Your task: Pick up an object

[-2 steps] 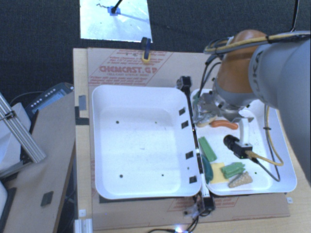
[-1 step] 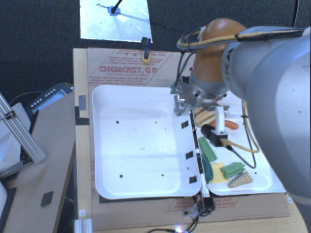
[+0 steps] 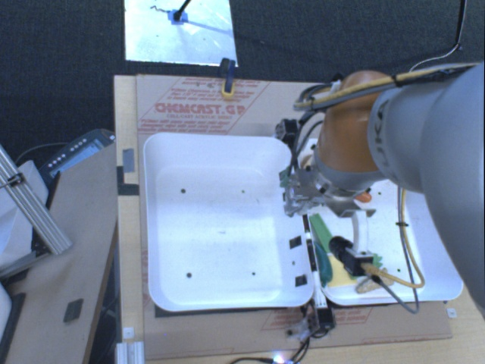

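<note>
My gripper (image 3: 305,206) hangs low over the left side of the right bin (image 3: 443,277), close to the wall between the two bins. A long green object (image 3: 320,250) lies in that bin just in front of the gripper, along its left wall. Under the green object's near end sits a flat yellow piece (image 3: 343,277). A small orange-red thing (image 3: 366,198) peeks out to the right of the wrist. The arm hides much of this bin. No object shows between the gripper's parts.
The left bin (image 3: 162,226) stands beside the gripper on the left. Both bins rest on a cardboard sheet (image 3: 197,108). A yellow and black clamp (image 3: 226,80) sits at the back edge, and a metal rail (image 3: 34,212) lies off the bench at the left.
</note>
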`<state>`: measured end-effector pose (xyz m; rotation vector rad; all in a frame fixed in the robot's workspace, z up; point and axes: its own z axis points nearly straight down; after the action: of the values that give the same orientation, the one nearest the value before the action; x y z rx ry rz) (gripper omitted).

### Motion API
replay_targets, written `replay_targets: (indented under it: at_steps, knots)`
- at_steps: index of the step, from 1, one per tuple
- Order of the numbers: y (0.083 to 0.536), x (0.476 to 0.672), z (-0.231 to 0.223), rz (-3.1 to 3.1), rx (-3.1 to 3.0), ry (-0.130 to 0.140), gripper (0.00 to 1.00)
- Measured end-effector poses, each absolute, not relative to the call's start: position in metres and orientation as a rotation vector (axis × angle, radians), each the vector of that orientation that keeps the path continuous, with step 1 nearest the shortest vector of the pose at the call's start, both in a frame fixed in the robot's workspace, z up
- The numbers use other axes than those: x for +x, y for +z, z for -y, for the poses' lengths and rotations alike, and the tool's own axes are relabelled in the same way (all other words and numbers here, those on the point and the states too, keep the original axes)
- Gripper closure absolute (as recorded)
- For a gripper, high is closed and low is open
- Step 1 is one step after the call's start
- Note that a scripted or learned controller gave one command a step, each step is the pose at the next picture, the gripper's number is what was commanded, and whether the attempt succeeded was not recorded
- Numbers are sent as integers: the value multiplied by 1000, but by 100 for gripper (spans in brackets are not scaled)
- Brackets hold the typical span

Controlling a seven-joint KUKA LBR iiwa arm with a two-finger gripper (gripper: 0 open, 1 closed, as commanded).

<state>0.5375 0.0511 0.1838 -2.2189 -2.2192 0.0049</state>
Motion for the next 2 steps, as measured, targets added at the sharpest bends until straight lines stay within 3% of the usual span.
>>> replay_targets:
  at_steps: [1, 2]
  knots:
    - [303, 603, -141, 2243, -2212, -26, 100]
    - [224, 560, -242, 2232, -2200, 4, 100]
